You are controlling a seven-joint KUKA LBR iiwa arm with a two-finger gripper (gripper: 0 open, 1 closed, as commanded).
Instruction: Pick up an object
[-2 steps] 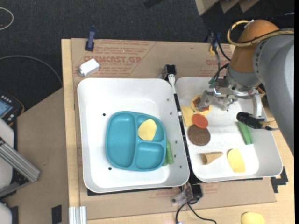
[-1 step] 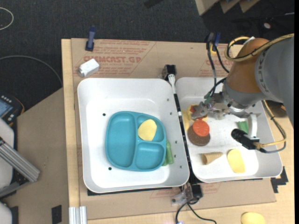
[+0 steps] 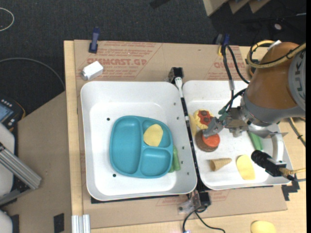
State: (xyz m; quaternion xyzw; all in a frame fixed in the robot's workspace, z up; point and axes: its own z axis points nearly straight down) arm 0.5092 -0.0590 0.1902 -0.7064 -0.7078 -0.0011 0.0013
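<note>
board (image 3: 146,62) | red print, partly legible: "SUMCAST" | remainder unreadable

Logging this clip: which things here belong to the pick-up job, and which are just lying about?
Job: gripper; orange-topped toy; yellow-red toy; cone; yellow block; green stick; right bin.

Lying about: teal tray holding a yellow piece; left bin; white block.

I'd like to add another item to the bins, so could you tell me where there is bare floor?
The left bin has bare floor along its far side and left edge, around the teal tray. The right bin is crowded: toy food clusters under the pincer, leaving only its far-left corner bare.
</note>
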